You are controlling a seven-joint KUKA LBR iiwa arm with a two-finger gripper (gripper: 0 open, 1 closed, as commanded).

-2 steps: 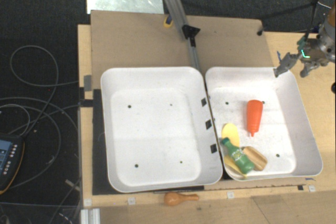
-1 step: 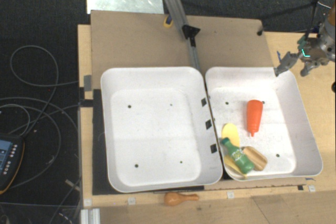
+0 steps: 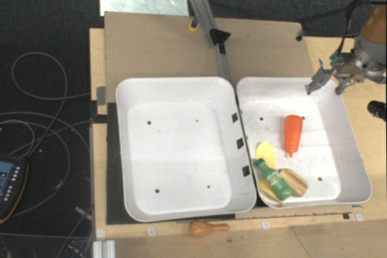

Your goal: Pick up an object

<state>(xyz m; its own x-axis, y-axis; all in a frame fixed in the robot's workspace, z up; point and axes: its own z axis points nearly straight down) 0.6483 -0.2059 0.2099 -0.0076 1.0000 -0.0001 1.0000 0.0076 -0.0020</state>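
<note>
In the right bin (image 3: 338, 130) an orange carrot-shaped toy (image 3: 292, 133) lies near the middle. A yellow piece (image 3: 265, 154), a green bottle (image 3: 273, 178) and a tan piece (image 3: 295, 182) crowd the bin's near left corner. My gripper (image 3: 327, 80) hovers over the far right corner of that bin, with its two fingers spread apart and nothing between them. It is well above and to the right of the carrot.
The left bin (image 3: 178, 148) sits beside the right one. A slanted metal pole (image 3: 202, 3) crosses the back of the bench. A small orange-brown object (image 3: 207, 228) lies on the bench in front of the bins. Cables lie on the floor at left.
</note>
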